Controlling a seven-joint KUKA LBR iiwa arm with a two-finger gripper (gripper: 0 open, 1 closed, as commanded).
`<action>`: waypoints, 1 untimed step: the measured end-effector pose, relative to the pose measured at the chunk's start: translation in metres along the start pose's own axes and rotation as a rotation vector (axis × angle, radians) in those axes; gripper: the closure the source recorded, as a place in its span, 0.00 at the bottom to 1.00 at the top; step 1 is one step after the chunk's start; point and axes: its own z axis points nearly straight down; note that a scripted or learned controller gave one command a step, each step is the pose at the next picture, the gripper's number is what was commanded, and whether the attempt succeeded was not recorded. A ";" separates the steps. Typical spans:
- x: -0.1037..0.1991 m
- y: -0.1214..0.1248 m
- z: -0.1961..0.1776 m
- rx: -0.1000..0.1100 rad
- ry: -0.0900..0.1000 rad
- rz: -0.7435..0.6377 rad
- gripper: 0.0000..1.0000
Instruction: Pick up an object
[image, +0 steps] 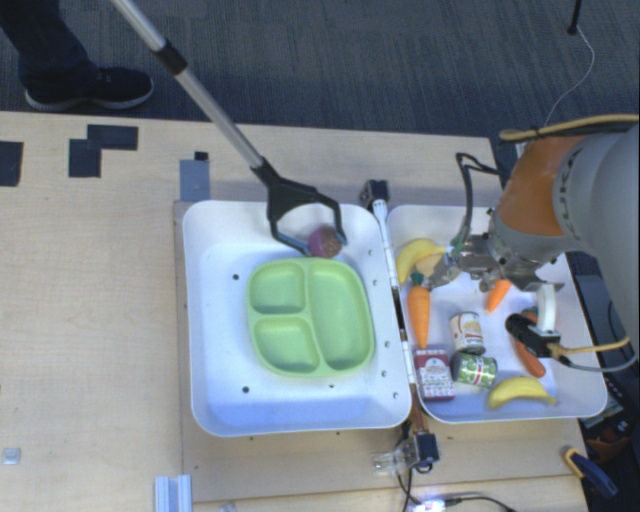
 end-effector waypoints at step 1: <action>0.001 0.001 -0.011 -0.003 0.000 -0.004 1.00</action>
